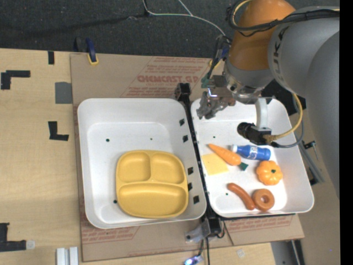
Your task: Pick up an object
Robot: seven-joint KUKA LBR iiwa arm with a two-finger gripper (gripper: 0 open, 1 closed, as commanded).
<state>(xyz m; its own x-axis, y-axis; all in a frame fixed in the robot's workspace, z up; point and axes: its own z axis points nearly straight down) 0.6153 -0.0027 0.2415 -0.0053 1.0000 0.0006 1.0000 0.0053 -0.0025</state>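
Note:
The right bin (287, 206) holds several toy foods: a carrot (225, 154), a yellow cheese wedge (214, 164), a blue and white bottle (251, 152), a small orange pumpkin (269, 173), a sausage (241, 195) and a brown doughnut (263, 199). My gripper (210, 107) hangs over the far left corner of this bin, above and left of the carrot. Nothing shows between its fingers.
The left bin (94, 120) carries a yellow divided plate (151, 183). A black divider clip (183, 93) sits between the bins near my gripper. The grey arm and its orange band (259, 32) fill the upper right. Cardboard lies under both bins.

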